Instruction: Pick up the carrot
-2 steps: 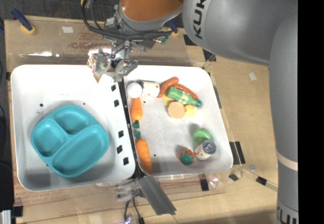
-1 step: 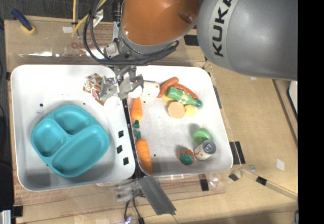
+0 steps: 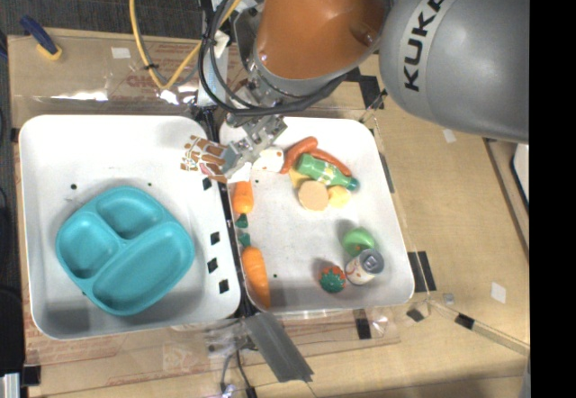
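Right now I've got the arm [image 3: 432,36] coming in from the upper right of the frame, smooth grey casing with a glossy orange band, cables looped over it. The gripper [image 3: 247,146] sits at upper centre, metallic, over the top left corner of the right bin [image 3: 382,167]; I can't tell its state from this angle. Two carrot-like pieces lie along that bin's left wall: a short orange carrot [image 3: 242,197] just below the gripper, apart from it, and a second carrot [image 3: 255,275] nearer the lower left corner, tapered and matte. Rest of the right bin: a green bottle [image 3: 326,173] touching a red-orange pepper-like piece [image 3: 301,151], a round peach disc [image 3: 313,195], a small can [image 3: 364,265], a strawberry-like toy [image 3: 332,278]. Left bin [image 3: 54,144] holds a teal divided plate [image 3: 124,248], smooth plastic, three compartments, lower left of the frame.
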`<state>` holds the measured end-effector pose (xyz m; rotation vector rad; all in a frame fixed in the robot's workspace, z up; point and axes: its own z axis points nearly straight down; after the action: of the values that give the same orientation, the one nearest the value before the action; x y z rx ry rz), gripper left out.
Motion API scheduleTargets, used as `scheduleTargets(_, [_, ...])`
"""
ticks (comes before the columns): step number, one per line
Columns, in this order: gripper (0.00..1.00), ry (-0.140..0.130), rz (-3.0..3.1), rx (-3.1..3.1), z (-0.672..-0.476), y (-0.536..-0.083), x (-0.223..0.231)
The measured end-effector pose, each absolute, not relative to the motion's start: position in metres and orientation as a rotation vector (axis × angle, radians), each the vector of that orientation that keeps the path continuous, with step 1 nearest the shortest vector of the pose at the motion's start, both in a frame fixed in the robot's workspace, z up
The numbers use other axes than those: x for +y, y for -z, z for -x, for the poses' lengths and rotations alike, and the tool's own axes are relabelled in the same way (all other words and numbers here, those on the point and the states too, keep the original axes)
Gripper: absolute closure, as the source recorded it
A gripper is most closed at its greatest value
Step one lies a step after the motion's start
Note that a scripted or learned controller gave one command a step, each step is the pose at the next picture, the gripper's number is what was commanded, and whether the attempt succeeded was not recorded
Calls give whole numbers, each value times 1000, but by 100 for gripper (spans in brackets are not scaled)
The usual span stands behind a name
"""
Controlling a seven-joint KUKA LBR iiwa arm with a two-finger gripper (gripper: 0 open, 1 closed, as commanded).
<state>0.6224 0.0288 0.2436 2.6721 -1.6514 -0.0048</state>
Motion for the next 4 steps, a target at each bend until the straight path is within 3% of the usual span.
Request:
scheduleTargets(1, [100,5,-2887,-1234,-514,-250,-1])
scheduleTargets(2, [100,1,-3077,-649,-490,-273,59])
scheduleTargets(3, [100,2,-3125,-343,-546,-277,41])
scheduleTargets(4, [100,11,-3116,-398,-488,-232,71])
